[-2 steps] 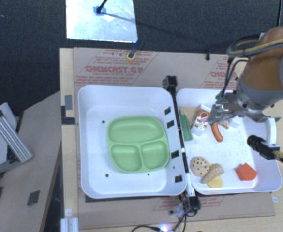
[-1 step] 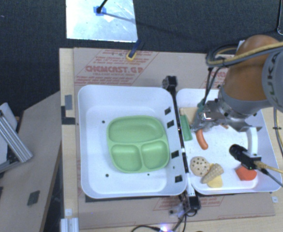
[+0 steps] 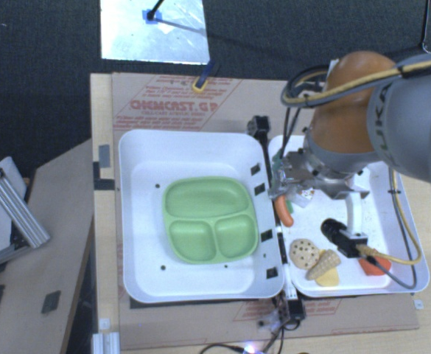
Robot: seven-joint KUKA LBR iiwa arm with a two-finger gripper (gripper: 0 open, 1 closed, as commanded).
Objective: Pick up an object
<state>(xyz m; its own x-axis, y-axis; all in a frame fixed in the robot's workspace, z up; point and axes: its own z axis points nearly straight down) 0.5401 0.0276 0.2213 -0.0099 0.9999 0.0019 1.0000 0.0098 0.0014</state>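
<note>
Look at the centre-right of the frame, along the left wall of the right bin (image 3: 383, 206). The gripper (image 3: 292, 190) hangs low there, under the arm's orange band, and the wrist body hides so much of it that you cannot tell whether it is spread or closed. Nothing shows as held.

The nearest candidate is the orange piece (image 3: 284, 211), a short sausage shape lying on the bin floor hard against that left wall. It sits just below the gripper in the frame, a touch to the left. Its long axis runs nearly top to bottom in the picture, leaning slightly to the lower right, so it lies roughly parallel to the wall.

That is the relation to watch. A close across the short width would have to act left to right in the frame, and the wall likely leaves little room on the left side.

The cookie (image 3: 303, 253) and the cone (image 3: 323, 265) lie further down, toward the bottom edge of the same bin and apart from the wall. The green plate (image 3: 208, 220) rests in the left bin (image 3: 141, 198), well away.
</note>
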